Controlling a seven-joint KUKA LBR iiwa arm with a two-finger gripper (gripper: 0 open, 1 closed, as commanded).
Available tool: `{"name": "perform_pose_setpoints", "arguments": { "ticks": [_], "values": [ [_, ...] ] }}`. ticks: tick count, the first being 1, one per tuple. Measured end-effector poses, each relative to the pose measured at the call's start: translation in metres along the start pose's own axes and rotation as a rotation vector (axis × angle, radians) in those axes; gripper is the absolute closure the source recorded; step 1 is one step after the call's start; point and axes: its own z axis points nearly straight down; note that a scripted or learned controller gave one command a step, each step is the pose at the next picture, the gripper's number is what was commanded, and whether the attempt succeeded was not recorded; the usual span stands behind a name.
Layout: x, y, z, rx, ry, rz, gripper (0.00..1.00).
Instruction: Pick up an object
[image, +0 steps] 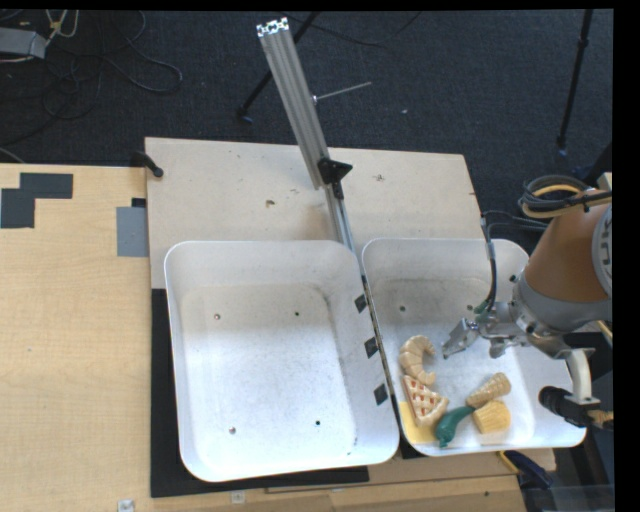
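Toys sit bunched in the near corner of the right bin (440, 262), probably because that is where they slid to rest: a pale curled piece (417, 350) lies just ahead of the jaws and a little toward the divider, a waffle-like wedge (424, 399) sits below it, a green piece (452, 422) beyond that, and a ridged cone (489, 387) with a yellow block (492, 417) lies just under the jaws on the arm's side. Any of these would do for the pick; the curled piece looks nearest. The gripper (468, 338) hangs low over the bin floor just beside the pile, with nothing between its fingers that I can make out. Whether the jaws stand apart or together I cannot tell from this angle. The arm (565, 262) leans in behind it, which seems to suit a downward reach. The left bin (190, 300) lies well away across the divider (368, 325).
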Motion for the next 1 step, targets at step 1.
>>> {"name": "perform_pose_setpoints", "arguments": {
  "ticks": [1],
  "values": [
    [-0.0023, 0.0001, -0.0127, -0.003, -0.002, 0.006, 1.0]
  ]
}}
